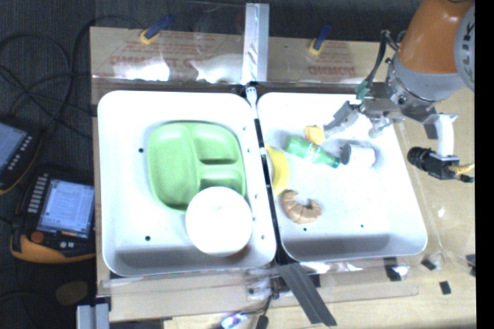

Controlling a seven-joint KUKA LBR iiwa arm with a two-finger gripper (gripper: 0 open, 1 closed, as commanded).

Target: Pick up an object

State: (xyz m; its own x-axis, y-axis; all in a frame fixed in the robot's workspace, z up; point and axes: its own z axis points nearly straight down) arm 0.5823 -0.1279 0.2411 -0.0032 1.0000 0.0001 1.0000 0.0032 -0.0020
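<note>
Camera view
Arm (436, 34): reaching in from the right, its orange band sitting above the wrist, over the upper right corner of the right bin.
Gripper (361, 127): hanging over the upper part of the right bin; two fingers are spreading apart, one pointing left toward the bottle, the other down toward the bin's right side; nothing is lying between them.
Right bin (386, 231): holding the bottle, block, banana and croissant, all in its left half.
Bottle (312, 151): green, lying on its side near the bin's middle, its dark cap pointing right, just below and left of the gripper's left finger.
Block (312, 134): small, yellow, touching the bottle's upper edge, close to the left fingertip.
Banana (279, 168): yellow, lying against the bin's left wall, just left of the bottle.
Croissant (300, 206): brown, curved, resting below the bottle and apart from it.
Left bin (123, 165): carrying the tray and bowl.
Tray (193, 161): green, with compartments, lying in the bin's middle.
Bowl (219, 220): white, round, overlapping the tray's lower right corner.
</note>
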